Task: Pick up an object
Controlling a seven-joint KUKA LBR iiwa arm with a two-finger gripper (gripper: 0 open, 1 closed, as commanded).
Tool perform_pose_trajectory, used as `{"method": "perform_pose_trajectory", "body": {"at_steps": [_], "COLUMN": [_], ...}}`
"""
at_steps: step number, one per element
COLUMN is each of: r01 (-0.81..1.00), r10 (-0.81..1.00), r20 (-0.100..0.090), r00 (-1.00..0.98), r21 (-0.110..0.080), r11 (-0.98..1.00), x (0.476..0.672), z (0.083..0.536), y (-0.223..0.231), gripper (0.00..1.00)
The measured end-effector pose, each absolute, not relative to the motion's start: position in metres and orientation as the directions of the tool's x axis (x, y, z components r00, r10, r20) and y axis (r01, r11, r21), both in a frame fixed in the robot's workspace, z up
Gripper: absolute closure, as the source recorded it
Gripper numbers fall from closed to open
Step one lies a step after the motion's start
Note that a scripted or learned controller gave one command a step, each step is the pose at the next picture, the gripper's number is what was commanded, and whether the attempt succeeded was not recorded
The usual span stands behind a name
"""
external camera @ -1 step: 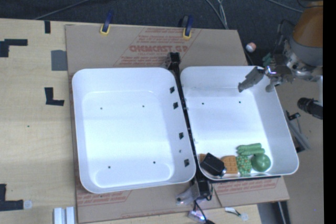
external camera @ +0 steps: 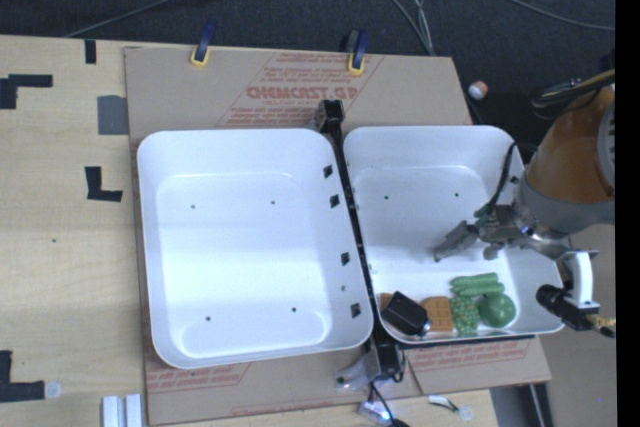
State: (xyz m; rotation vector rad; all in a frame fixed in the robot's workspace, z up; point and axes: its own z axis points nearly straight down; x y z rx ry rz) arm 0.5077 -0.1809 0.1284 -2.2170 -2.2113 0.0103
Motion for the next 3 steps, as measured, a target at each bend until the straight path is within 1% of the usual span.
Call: {"method": "perform_pose_trajectory", "body": {"at_steps": [1, 2, 3], "r01": [1.0, 1.0, 1.0], "r10": [1.0, 1.0, 1.0], "r20": [0.0, -0.002, -0.002], "r00": [-0.001, -0.002, 0.001], "r21": [-0.001, 0.01, 0.008], "r11": [0.001, 0.002, -0.001], "x": [0.512, 0.516, 0.487], "z": [0.143, 0.263, 0.348], "y": [-0.18, -0.17, -0.189], "gripper": [1.0, 1.0, 1.0]}}
